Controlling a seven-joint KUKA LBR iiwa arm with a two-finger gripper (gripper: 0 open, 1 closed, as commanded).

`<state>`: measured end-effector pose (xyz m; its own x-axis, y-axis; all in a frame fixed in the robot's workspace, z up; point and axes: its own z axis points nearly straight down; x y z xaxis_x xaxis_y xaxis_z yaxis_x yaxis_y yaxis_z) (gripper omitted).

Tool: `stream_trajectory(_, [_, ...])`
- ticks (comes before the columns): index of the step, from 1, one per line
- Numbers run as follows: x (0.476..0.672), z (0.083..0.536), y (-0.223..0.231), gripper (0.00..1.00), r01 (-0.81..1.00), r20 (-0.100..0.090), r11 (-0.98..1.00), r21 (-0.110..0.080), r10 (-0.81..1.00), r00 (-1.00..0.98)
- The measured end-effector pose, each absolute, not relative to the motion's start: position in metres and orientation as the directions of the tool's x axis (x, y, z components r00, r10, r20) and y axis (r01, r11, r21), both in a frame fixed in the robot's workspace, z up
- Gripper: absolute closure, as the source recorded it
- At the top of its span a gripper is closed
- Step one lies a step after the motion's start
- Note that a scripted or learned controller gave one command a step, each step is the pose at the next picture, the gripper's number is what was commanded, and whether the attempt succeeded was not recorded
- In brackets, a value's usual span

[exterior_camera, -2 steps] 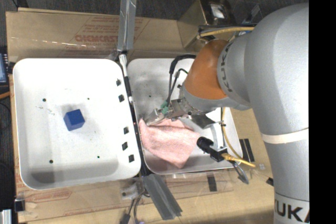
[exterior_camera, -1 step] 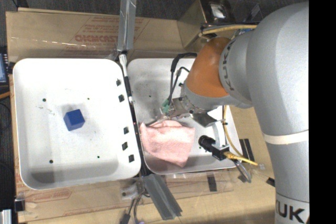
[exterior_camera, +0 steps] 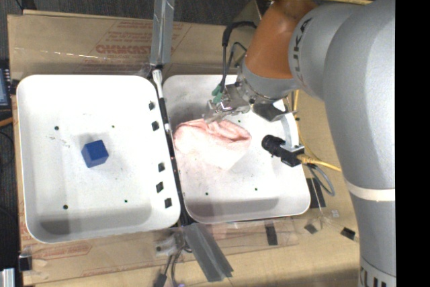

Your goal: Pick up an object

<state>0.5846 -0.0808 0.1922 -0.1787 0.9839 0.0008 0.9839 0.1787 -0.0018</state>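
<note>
1. Claw (exterior_camera: 226, 106) is hanging over the upper middle of the right bin (exterior_camera: 282, 195), right at the top edge of the pink cloth (exterior_camera: 213, 141). It looks like it's touching or nearly touching the cloth there, but I can't tell if it's apart or pinched together, the wrist hardware is blocking that bit.
2. Arm (exterior_camera: 349, 64) is coming in from the right side of the frame, taking up most of the upper right, with the orange band (exterior_camera: 272, 37) sitting just above the claw.
3. Cloth is lying crumpled in the middle of the right bin, pinkish-red folds on top near the claw and a paler flap spreading toward the lower right. It's resting on the bin floor, and I can't say it's being lifted.
4. Blue cube (exterior_camera: 95, 152) is sitting by itself in the left bin (exterior_camera: 40, 212), a bit left of that bin's center, well apart from the claw and the cloth.
5. Black fitting (exterior_camera: 281, 149) with a yellow cable is sticking in over the right side of the right bin, just right of the cloth.
6. Both bins are sitting side by side on brown cardboard (exterior_camera: 87, 44), touching along the middle divider, where a grey metal bar (exterior_camera: 162, 33) is running up toward the top of the frame.
</note>
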Motion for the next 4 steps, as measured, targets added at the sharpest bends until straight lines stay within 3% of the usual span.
stream_trajectory(1, [0.584, 0.192, -0.081, 0.0, 0.984, 0.001, 0.179, -0.002, 0.984, -0.179])
stream_trajectory(2, [0.605, 0.097, -0.13, 0.0, 0.967, 0.001, 0.253, -0.001, 0.967, -0.253])
stream_trajectory(3, [0.613, 0.095, -0.145, 0.0, 0.997, -0.001, 0.083, 0.003, 0.997, -0.083])
stream_trajectory(4, [0.586, 0.246, -0.131, 0.0, 0.983, 0.0, 0.185, 0.0, 0.983, -0.185])
